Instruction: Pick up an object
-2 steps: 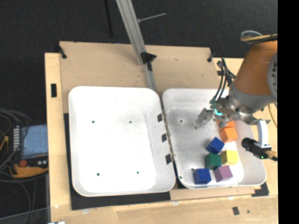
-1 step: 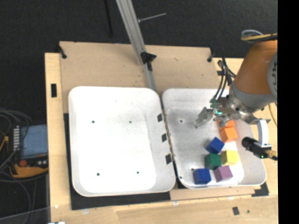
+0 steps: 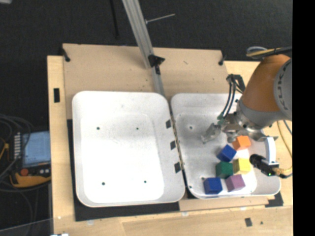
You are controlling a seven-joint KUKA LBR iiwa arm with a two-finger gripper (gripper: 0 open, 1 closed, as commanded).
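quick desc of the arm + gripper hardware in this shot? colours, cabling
Arm: rounded grey shell with a broad orange band above the wrist. Dark and light cables loop down its side to the gripper, a small grey metal unit with thin fingers. No markings legible.

Arm (image 3: 266, 90) was cut off at right edge. Orange block (image 3: 242, 142) sat partly under the wrist; gripper (image 3: 211, 132) fingers too blurred to read.

Two bins side by side on the bench (image 3: 197, 65). Blocks (image 3: 230, 168) clustered in the right bin (image 3: 194, 112), near corner. Left bin (image 3: 123, 146) adjoining.
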